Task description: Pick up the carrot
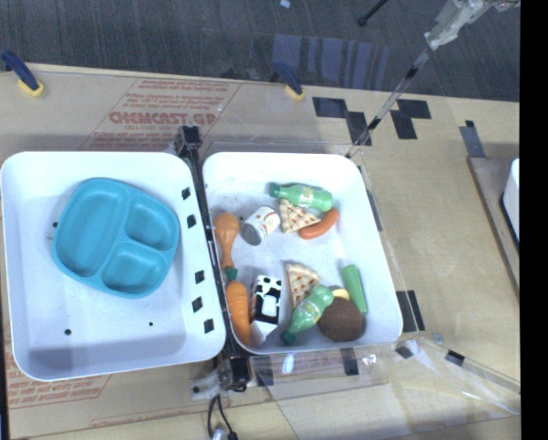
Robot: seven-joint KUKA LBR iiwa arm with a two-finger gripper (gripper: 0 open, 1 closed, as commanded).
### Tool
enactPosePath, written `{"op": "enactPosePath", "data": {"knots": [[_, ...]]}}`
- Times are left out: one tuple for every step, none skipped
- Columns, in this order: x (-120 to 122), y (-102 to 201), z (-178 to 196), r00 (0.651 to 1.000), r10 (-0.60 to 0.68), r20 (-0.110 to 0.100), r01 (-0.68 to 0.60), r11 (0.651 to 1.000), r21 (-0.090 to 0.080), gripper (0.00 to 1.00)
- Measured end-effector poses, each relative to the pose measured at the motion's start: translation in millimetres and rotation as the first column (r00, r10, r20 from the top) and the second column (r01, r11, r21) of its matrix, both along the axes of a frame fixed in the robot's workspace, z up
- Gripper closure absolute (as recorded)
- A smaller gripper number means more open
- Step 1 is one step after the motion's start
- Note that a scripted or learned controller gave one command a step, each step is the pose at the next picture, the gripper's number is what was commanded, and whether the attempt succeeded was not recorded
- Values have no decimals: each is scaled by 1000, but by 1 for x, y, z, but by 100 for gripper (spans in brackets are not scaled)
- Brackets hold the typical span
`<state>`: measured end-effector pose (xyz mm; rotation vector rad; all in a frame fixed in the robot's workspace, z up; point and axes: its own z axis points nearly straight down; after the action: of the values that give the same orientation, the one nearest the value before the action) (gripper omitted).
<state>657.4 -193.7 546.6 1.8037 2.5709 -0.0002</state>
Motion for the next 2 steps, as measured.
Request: {"op": "enactPosePath", "data": {"knots": [[-65, -15, -225, 942, 335, -7, -335, 942, 6, 100], [-64, -16, -221, 942, 335, -1, -335, 942, 1, 0]]}}
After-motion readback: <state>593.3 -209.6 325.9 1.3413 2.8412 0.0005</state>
